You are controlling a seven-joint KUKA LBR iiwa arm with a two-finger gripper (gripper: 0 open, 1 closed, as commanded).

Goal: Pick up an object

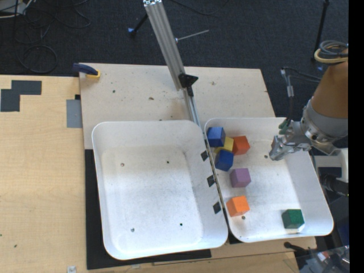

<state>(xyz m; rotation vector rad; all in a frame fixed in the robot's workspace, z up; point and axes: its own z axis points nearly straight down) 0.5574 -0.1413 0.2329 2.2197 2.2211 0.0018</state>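
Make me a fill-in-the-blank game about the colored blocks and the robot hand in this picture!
1. All the blocks lie in the ____ bin.
2. The block nearest the bin's front right corner, away from the others, is ____.
3. The purple block lies between the dark blue block and the ____ block nearer the front.
4. The hand hangs over the right bin, to the ____ of the red block.

Missing words: right; green; orange; right
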